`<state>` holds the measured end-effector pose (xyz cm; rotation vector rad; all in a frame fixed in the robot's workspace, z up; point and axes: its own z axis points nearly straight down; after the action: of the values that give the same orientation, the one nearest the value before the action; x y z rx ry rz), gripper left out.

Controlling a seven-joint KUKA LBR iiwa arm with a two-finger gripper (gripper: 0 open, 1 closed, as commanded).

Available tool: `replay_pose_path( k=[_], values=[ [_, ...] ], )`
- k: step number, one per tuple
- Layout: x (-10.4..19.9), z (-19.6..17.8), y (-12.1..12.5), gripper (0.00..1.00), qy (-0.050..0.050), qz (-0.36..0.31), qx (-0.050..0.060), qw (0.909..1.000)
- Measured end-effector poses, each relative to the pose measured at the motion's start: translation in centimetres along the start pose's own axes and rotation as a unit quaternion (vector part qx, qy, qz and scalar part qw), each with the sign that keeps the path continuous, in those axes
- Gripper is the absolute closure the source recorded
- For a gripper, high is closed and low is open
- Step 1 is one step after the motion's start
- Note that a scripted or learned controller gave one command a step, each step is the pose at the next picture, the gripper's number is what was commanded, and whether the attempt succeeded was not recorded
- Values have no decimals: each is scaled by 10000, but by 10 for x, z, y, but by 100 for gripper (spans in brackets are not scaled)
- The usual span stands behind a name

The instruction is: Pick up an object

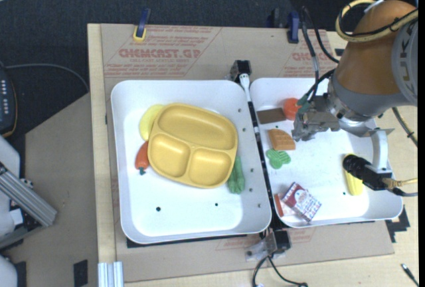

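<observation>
My gripper [303, 131] hangs over the left part of the right bin [332, 212], below the grey arm's orange band. Just left of it and slightly lower lies a tan bread-like piece [281, 140]. An orange-red round item [291, 107] sits just above the gripper, beside a brown flat block [269, 116]. Below the tan piece is a small green item [278, 158]. A red and white packet [299, 201] lies near the bin's front edge. I see nothing between the gripper's tips.
The left bin [133, 206] holds a yellow divided tray [192, 145] over a yellow item [149, 119], with a red-orange pepper [142, 157] at its left and a green item [236, 179] at its right. A yellow piece [354, 186] lies at the right bin's right side.
</observation>
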<state>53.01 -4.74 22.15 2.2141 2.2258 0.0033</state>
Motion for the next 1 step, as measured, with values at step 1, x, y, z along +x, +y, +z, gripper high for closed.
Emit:
replay_pose_path(
  k=[1],
  values=[
    [53,2,17,100,7,-7,4,10000]
  ],
)
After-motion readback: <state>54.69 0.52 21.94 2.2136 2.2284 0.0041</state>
